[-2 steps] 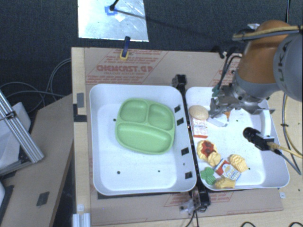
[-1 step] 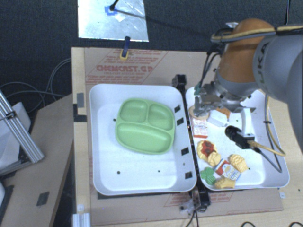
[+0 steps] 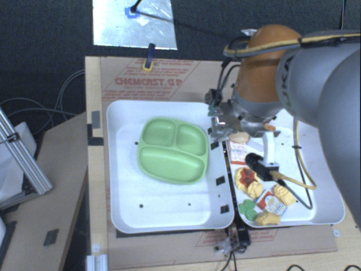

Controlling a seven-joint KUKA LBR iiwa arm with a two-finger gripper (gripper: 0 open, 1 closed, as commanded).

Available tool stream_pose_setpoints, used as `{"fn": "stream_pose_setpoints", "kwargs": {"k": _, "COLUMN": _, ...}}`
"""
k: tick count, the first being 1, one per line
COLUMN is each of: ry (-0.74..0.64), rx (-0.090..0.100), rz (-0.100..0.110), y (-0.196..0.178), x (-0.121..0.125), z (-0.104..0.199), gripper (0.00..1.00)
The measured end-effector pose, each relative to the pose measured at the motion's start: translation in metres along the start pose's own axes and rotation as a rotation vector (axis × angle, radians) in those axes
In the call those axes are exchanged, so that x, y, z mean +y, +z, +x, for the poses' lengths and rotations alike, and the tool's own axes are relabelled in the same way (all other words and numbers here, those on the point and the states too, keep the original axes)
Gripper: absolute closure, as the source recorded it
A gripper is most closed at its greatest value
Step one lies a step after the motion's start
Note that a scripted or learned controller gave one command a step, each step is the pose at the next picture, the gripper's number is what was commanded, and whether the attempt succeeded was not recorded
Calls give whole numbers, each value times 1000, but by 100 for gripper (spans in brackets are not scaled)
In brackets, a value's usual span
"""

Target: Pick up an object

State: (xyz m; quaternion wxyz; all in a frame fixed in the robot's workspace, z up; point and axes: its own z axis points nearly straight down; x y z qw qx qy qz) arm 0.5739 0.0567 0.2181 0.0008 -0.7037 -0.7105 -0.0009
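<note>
Small toys (image 3: 262,199) lie piled in my right bin (image 3: 330,210), under my hand (image 3: 237,130). Whether my hand has anything, I cannot tell. I think lifting comes next.

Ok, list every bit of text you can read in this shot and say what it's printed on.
"CHEMCAST GP", red print on the brown sheet behind the left bin; it reads roughly so, blurred.
Smaller red lines around that print: too blurred to read.
Print on the small packets in the right bin: too small to read.
</note>
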Motion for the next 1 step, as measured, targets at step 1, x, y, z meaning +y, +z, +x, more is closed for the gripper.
{"fn": "stream_pose_setpoints", "kwargs": {"k": 1, "ry": 1, "rx": 0, "rz": -4, "y": -16, "x": 13, "z": 45, "gripper": 100}}
